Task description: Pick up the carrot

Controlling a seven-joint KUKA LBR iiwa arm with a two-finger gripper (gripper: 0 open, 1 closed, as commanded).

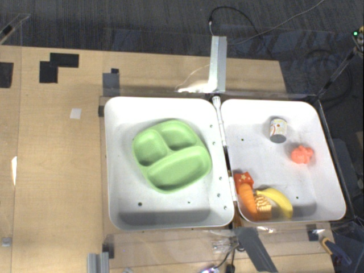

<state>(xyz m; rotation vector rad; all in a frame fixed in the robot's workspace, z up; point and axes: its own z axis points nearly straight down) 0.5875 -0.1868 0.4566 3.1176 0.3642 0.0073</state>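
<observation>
Carrot (pixel 245 198) is the target, and a sweep from the left places it. The left bin (pixel 116 164) holds a green divided plate (pixel 172 153). Across the divider, the right bin (pixel 310 111) has the carrot in its near-left corner, hard against the wall. A small red item (pixel 243 178) touches its far end and a banana (pixel 280 201) crowds its right side. Further right, well apart, are a small can (pixel 277 129) and an orange-pink lump (pixel 302 154).

A good grasp would likely come straight down, closing across the carrot's width at mid-length, clear of wall and banana. Whether the pincer is spread or pressed together I cannot tell, nor how the carrot lies relative to it
</observation>
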